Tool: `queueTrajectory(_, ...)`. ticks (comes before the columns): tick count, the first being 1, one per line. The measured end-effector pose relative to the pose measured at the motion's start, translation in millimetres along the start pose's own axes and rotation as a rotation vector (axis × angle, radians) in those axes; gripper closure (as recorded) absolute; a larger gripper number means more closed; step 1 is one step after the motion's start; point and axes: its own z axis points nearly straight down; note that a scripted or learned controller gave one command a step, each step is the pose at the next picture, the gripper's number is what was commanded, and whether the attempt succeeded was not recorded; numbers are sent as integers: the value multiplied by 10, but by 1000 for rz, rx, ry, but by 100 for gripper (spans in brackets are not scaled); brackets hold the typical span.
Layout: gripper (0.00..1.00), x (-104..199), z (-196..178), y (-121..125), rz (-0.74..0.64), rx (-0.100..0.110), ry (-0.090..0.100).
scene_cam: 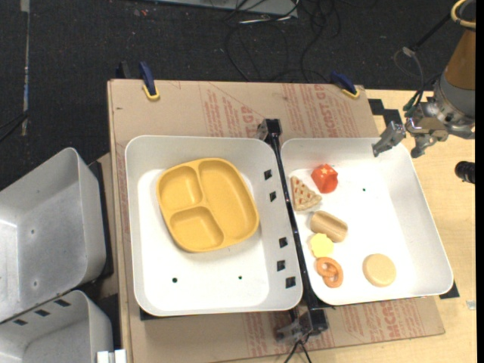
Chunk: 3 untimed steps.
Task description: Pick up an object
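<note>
Dark carpet strewn with cables surrounds a cardboard-topped bench (227, 100), where two shallow white bins sit side by side so the arm can reach both. From where I stand, the left bin (144, 278) holds one yellow divided plate (206, 203), smooth moulded plastic with three compartments, lying flat near the bin's centre.

Every candidate for picking lies in the right bin (420, 203), clustered toward its nine o'clock edge, well apart from the gripper. A red strawberry-like piece (325, 177) sits at about eleven o'clock in the bin, a ridged tan waffle wedge (304, 194) just beside it, then a rounded brown bun (329, 225), a small yellow block (321, 245), an orange pretzel (330, 271) with open loops, and a pale round biscuit (379, 270) at about five o'clock. They look like light, hard toy food.

At one o'clock of that bin the gripper (403, 137) hovers above the rim, jaws spread apart with nothing between them, seemingly poised before a descent.
</note>
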Motion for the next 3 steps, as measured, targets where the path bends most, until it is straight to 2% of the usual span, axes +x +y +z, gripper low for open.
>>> queueTrajectory(1, 0, 31, 425, -7, -1, 3, 0)
queueTrajectory(2, 0, 33, 1053, 37, -2, 5, 2)
queueTrajectory(3, 0, 42, 1323, 40, -3, 2, 0)
